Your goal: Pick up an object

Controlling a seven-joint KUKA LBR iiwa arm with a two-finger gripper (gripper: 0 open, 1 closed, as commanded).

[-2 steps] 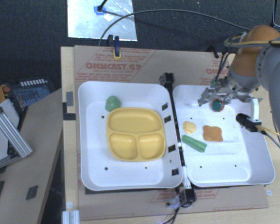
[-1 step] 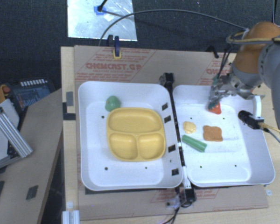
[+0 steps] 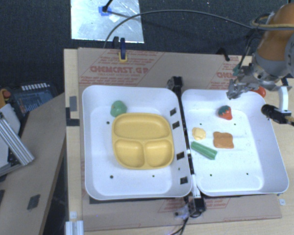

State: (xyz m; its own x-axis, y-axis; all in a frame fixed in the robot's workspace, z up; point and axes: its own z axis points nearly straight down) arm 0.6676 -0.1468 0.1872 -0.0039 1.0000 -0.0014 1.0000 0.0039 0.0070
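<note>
Near the gripper (image 3: 233, 93) — green stick (image 3: 204, 150) lies slantwise.

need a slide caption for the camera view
Gripper hovers over the right bin's far edge near a strawberry; yellow divided tray fills the left bin.

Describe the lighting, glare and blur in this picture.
Camera view: even overhead light, soft shadows under the yellow tray and the toys; strong glare on the foil sheet at the top; white bins bright but not washed out; the gripper and the arm look soft, small details grainy.
</note>
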